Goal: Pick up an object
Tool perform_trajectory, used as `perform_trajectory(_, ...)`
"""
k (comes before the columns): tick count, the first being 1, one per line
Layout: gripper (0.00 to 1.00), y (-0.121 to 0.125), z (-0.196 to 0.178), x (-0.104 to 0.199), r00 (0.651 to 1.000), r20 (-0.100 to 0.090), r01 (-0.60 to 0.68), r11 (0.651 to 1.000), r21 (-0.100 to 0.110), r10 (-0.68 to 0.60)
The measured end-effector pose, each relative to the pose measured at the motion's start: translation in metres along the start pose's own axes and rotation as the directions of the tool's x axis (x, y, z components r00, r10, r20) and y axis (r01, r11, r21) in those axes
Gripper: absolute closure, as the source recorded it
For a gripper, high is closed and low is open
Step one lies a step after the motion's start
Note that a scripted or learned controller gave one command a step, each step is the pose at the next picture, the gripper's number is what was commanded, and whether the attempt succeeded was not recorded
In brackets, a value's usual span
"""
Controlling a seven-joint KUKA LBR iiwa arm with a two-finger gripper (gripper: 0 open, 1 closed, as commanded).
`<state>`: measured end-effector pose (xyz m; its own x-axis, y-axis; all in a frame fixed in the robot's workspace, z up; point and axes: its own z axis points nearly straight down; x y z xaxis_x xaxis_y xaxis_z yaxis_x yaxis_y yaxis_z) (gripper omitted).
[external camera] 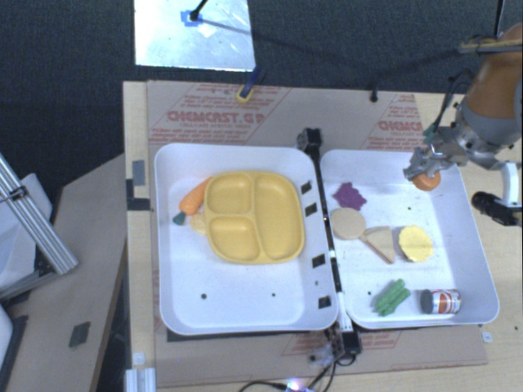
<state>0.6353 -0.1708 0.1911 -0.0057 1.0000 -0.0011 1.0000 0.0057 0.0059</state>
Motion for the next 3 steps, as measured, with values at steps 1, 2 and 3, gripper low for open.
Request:
perform_trajectory(1, 1.0, 0.001, -0.035, 0.0, 1.0, 0.0, 0.0, 1.0, 0.002, 0.0)
perform_trajectory(2, 1.0, -0.017, -0.044, 0.044, 1.0, -0.002, 0.002, 1.0, 0.004, -0.002)
perform_trajectory(3, 1.0, -0.033, -0.049, 0.093, 1.0, -0.002, 0.002, 1.0, 0.005, -0.002)
